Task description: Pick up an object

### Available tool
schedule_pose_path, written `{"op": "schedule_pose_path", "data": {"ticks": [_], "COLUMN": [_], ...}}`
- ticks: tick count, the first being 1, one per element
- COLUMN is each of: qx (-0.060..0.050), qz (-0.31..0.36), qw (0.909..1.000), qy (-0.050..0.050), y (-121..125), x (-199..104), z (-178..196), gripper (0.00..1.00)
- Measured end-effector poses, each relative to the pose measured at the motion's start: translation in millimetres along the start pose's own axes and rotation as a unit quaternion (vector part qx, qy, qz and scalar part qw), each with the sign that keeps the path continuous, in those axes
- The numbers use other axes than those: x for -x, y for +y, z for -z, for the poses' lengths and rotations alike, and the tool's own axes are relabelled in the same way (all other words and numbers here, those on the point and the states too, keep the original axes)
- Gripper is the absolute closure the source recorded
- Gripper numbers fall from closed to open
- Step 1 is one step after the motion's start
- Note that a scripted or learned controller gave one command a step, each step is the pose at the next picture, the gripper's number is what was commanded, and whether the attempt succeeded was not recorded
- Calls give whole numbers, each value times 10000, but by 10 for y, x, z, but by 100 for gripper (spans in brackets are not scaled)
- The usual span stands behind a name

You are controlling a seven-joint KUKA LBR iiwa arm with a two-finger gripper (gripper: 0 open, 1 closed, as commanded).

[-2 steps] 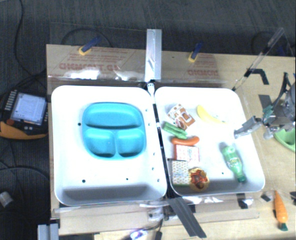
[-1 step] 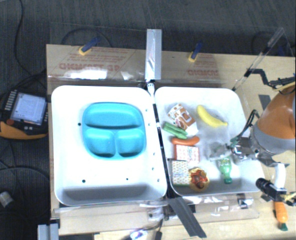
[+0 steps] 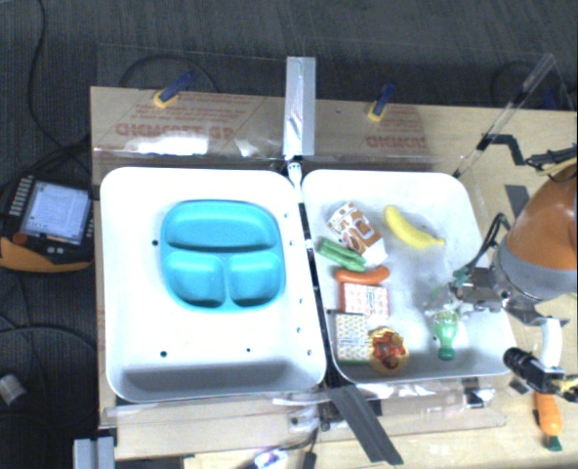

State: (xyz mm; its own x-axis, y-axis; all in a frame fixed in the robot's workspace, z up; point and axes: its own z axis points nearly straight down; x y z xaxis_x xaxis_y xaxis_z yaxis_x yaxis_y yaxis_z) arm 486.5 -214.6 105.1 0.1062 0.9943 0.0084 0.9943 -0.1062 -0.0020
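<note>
The right bin holds several small objects. A yellow banana lies at its back, beside a brown and white carton. Below the carton are a green vegetable, a red sausage, a pink packet, a patterned box and a red and yellow toy. A small green bottle lies near the bin's front right. My gripper hangs low over the bin's right side, just above and behind the bottle. Nothing shows as lifted by it.
The left bin holds a blue divided tray. A metal post stands behind the seam between the bins. A handheld screen lies off the bench to the left. An orange-tipped tool sits at the bench's front right.
</note>
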Motion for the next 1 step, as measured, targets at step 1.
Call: {"op": "schedule_pose_path", "data": {"ticks": [1], "qx": [-6], "qz": [371], "qw": [9993], "qy": [-51], "y": [559], "x": [-502], "z": [1183], "gripper": [100]}}
